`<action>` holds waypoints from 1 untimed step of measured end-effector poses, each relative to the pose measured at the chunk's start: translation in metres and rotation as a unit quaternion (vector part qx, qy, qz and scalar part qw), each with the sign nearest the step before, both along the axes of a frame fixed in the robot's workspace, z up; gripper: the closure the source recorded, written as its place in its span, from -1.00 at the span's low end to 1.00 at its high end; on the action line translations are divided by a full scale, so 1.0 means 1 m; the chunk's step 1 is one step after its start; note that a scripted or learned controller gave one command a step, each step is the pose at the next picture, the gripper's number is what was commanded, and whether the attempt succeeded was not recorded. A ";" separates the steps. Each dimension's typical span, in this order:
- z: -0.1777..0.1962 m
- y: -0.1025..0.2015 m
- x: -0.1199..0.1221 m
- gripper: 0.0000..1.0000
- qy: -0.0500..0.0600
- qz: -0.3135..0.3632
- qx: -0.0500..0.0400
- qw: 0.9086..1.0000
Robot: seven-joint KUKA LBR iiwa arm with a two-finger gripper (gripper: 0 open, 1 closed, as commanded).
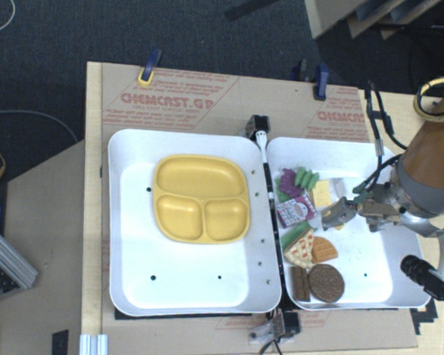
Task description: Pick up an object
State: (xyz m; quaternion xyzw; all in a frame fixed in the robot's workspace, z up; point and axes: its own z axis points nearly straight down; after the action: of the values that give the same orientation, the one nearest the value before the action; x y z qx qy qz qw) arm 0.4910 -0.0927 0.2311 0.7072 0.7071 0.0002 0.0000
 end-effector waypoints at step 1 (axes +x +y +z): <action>-0.044 0.003 -0.005 -1.00 0.004 0.000 0.001 1.000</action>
State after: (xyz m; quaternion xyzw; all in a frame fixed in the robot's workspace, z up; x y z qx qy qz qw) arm 0.4863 -0.0900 0.1875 0.7073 0.7069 -0.0017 -0.0034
